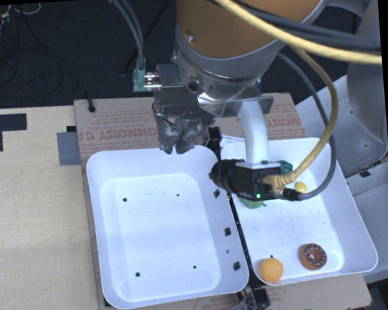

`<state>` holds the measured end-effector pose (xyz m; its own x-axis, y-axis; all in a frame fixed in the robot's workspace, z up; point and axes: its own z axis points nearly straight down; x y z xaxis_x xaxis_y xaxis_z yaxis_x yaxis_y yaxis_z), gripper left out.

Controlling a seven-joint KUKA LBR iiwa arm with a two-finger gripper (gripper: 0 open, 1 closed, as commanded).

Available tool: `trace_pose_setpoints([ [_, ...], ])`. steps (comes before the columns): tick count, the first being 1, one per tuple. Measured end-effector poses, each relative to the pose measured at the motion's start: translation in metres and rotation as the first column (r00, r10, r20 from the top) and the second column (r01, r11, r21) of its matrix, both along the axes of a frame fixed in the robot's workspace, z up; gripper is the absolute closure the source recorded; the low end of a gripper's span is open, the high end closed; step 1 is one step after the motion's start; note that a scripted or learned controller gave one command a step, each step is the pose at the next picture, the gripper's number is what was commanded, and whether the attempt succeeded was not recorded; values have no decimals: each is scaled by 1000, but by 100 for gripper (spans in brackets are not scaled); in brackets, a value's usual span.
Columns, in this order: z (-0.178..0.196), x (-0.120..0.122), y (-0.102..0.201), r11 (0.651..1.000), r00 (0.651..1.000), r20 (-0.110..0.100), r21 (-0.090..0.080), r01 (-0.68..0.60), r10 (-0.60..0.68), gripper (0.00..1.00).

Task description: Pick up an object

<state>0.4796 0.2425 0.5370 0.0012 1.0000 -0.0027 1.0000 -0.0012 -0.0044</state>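
My gripper [181,140] hangs from the big grey and orange wrist over the back rim of the left bin [110,191], near the wall it shares with the right bin [348,239]. I see nothing in it. In the right bin's front corner lies an orange ball [270,269], and a brown ring-shaped object [313,256] lies just right of it. A green object [254,202] peeks out from under a black arm-mounted unit [244,179]. A small yellow object [300,187] sits beside that unit.
A yellow cable [317,149] and a white bracket [254,134] cross the back of the right bin. Both bins rest on brown cardboard [122,128] over a light wooden bench [32,224]. Dark cables lie behind the bench.
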Motion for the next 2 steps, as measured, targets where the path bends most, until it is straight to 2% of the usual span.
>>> trace_pose_setpoints([
  [2, 0, 1, 0, 1000, 1000, 0, 0, 2, -2, 100],
])
